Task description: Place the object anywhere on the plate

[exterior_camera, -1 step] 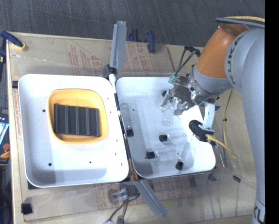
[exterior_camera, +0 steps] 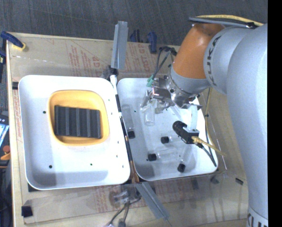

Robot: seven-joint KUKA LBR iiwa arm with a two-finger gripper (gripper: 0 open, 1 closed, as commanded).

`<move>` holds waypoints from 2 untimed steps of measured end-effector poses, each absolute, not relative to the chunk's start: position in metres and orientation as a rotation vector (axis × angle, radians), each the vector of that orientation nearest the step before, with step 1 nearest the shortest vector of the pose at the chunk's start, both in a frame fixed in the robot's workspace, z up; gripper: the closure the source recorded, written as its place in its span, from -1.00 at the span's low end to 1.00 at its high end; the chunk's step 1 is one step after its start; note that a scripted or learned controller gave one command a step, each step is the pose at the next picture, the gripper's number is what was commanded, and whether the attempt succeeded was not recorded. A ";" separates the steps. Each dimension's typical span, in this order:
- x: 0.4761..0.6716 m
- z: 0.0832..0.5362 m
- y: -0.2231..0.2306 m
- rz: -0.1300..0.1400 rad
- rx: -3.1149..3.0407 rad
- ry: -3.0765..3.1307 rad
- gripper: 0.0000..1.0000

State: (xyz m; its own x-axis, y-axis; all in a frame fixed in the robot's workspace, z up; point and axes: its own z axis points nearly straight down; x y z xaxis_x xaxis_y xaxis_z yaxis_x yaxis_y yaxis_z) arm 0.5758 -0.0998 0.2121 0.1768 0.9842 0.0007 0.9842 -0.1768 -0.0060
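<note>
The plate [exterior_camera: 79,97] lies flat left of centre in the frame, in the left bin [exterior_camera: 32,126]. It is a rounded square with a yellow-orange rim and a dark grey ribbed panel across its middle.

I cannot tell for sure which thing is the object. Right of centre, on the floor of the right bin [exterior_camera: 131,93], a few small black bits [exterior_camera: 165,139] lie scattered, apart from one another and well apart from the plate. Among them, toward the lower right, is a clear piece [exterior_camera: 167,152], too faint to make out.
</note>
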 end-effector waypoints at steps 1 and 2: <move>0.590 0.191 -0.047 0.007 -2.301 -2.130 1.00; 0.590 0.191 -0.047 0.007 -2.302 -2.130 -1.00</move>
State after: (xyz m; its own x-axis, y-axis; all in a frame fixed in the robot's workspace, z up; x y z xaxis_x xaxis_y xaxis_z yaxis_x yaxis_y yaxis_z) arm 0.5896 -0.0474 0.1908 0.0779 0.9970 0.0004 0.9969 -0.0779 -0.0069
